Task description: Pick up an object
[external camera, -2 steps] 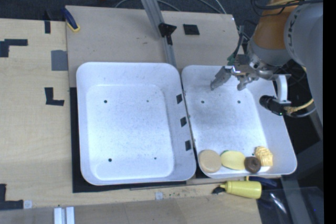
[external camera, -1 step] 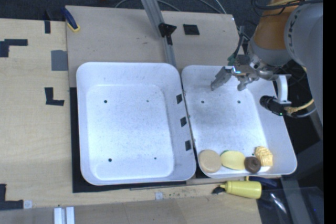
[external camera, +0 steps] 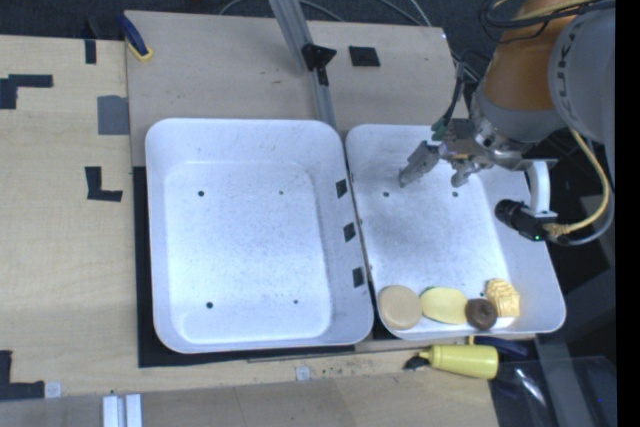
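Yellow and tan pieces (external camera: 445,305) huddle along the right bin's (external camera: 400,215) near wall, untouched. Your gripper (external camera: 437,170) hangs above that bin's far half, jaws spread and holding nothing, so you're at the approach: bring it nearer, then descend. Beyond lies the tan board (external camera: 230,65).

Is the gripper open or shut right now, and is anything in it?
Open and holding nothing. The gripper has its two fingers spread apart above the right bin, with bare bin floor visible between them.
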`<state>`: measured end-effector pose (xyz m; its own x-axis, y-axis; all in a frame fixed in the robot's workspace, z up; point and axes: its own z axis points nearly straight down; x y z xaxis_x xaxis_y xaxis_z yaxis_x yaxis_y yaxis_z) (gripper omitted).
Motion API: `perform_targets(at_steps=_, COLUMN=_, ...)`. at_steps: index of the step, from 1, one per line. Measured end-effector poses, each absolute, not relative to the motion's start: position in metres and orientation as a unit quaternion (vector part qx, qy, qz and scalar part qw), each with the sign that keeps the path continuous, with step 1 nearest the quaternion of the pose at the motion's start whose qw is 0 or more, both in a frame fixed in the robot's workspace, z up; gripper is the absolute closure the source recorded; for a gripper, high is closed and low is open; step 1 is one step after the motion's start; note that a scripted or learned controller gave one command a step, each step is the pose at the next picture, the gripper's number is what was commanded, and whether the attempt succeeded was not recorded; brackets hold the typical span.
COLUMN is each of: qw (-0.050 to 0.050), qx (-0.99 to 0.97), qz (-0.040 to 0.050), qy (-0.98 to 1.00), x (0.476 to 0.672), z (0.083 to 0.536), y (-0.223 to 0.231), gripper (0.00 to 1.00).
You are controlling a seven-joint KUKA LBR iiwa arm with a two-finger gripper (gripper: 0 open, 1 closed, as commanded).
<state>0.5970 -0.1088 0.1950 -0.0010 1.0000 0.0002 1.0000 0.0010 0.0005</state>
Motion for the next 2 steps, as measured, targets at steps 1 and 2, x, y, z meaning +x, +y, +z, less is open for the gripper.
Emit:
perform_targets(at_steps=1, qw=-0.001, qx=0.707, qz=-0.001, qy=0.707, x=0.603, z=0.174, y=-0.133, gripper=0.0)
perform_targets(at_steps=2, qw=0.0, qx=0.706, qz=0.0004, qy=0.708, x=0.587, z=0.185, y=-0.097, gripper=0.0)
